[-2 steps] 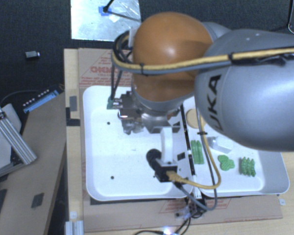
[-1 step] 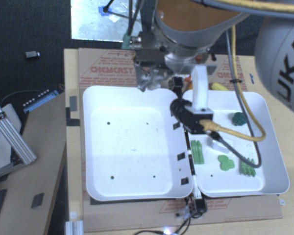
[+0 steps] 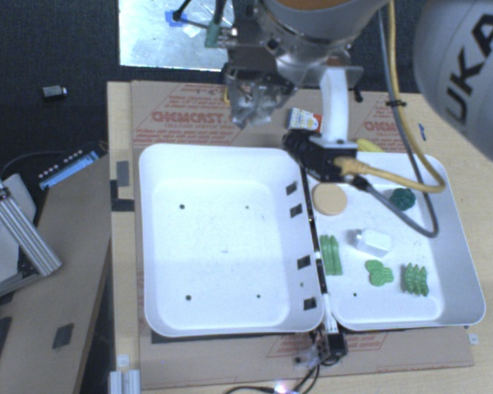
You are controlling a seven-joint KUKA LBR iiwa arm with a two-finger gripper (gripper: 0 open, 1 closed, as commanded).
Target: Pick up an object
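1. Locate the claw [image 3: 251, 97]. It hangs over the brown board beyond the far rim of the left bin [image 3: 156, 161], blurred; you cannot tell whether it is wide or narrow, and nothing is seen in it.

2. Locate the candidates. All lie in the right bin [image 3: 468, 290]: a tan disc [image 3: 329, 199] near the divider, a dark green piece [image 3: 403, 199], a white block [image 3: 372, 240], a green ridged strip [image 3: 331, 254], a green cluster [image 3: 379, 273] and a green ridged piece [image 3: 415, 279].

3. Note the spacing. The pieces lie apart, which probably leaves room on either side of each for a grasp.

4. Expect a traverse to the right bin before descent. The yellow hose [image 3: 394, 179] loops over that bin and could snag.
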